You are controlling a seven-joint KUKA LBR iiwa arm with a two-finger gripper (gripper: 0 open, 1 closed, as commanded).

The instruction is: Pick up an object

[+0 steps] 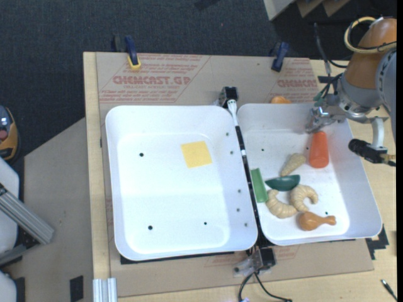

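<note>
fingers: cannot tell how they stand, the two-finger metal gripper [317,119] is small and seen from above, tips blurred against the white wall. nothing visibly between them, so not calling it a grasp.

nearest candidate is the orange carrot-shaped plastic piece [318,149], lying just below the fingers in the camera view, nearly touching or just short of touching, can't resolve which. long axis runs away from the fingers, roughly top-to-bottom of the view, so a closure across its short width looks like the workable one.

further from the fingers, same direction and a bit left: pale beige shell-like piece [293,163], dark green leaf-shaped piece [283,182], curled tan croissant-like piece [304,196], tan lumpy piece [280,206], orange-brown drumstick-shaped piece [314,220]. flat green strip [257,185] lies along the bin's left wall.

surface: shallow white right bin [352,187], smooth plastic, judged slippery. room: carrot has open floor on both long sides; bin's far wall is close behind the fingers, so little slack there.

far left of the fingers, well apart: shallow white left bin [126,168] with a flat yellow square [196,154].
</note>
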